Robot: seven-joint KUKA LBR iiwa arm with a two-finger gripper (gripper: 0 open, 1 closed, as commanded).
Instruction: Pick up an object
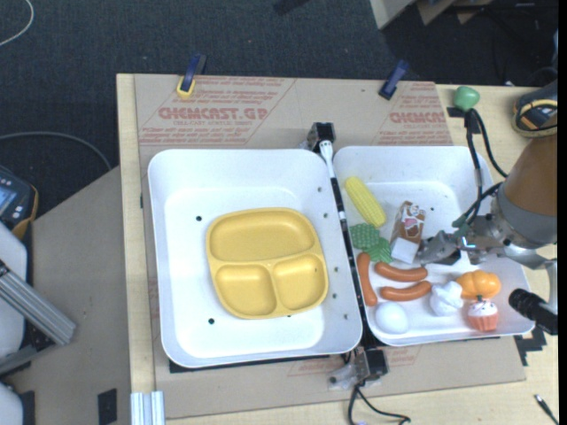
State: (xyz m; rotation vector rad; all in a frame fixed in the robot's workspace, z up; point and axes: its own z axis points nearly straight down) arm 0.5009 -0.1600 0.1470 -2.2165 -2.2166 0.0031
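Claw (440, 248) low beside sausages (403, 282), apparently not touching.

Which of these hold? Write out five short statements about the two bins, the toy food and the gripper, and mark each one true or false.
1. The yellow divided plate lies in the left bin. True.
2. The corn cob lies on the yellow divided plate. False: it lies in the right bin, near its left wall.
3. The gripper is over the right bin. True.
4. The cupcake sits at the far left corner of the left bin. False: it sits at the near right of the right bin.
5. Two sausages lie side by side, with a white egg just in front of them. True.
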